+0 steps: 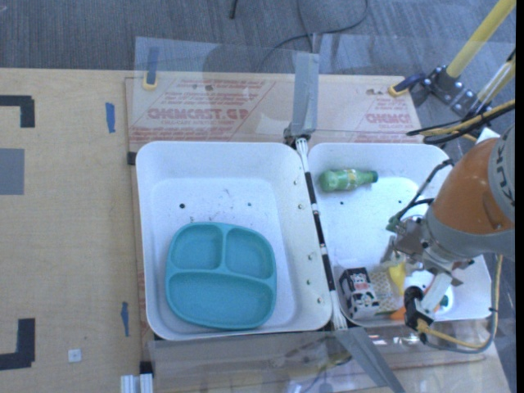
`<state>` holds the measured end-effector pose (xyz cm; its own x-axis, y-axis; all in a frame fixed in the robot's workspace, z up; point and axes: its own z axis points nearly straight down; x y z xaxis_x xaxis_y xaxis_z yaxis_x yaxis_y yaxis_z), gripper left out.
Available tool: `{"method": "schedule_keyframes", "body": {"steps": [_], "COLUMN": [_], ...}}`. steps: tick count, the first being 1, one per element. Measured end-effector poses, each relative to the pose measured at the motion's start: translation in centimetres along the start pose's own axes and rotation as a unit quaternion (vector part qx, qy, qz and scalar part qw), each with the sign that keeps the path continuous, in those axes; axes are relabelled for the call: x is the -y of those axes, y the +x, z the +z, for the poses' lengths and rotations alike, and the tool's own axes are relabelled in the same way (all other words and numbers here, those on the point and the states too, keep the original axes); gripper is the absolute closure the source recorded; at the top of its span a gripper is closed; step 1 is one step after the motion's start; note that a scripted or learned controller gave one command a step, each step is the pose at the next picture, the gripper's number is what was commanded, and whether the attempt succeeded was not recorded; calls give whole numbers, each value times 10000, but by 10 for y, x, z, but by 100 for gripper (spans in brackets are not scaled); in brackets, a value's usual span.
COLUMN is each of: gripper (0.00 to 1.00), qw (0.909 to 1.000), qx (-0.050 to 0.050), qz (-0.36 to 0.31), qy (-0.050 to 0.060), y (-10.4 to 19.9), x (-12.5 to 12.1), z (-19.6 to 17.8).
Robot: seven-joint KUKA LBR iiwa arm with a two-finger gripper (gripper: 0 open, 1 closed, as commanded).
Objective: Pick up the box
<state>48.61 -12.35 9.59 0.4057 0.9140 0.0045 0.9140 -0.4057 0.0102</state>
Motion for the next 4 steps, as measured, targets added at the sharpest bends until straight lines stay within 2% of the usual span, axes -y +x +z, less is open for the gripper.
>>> {"method": "schedule_keyframes", "body": {"steps": [1, 2, 3, 4], "gripper": [100, 100, 100, 100], "qw": [9993, 9852, 9922, 9418], "qx": [32, 51, 45, 59], "qz": [-360, 1710, 1245, 3361], "qy": [73, 63, 60, 53], "y": [103, 88, 107, 160], "x": [-85, -122, -146, -124], "z": [-85, -242, -335, -334]}}
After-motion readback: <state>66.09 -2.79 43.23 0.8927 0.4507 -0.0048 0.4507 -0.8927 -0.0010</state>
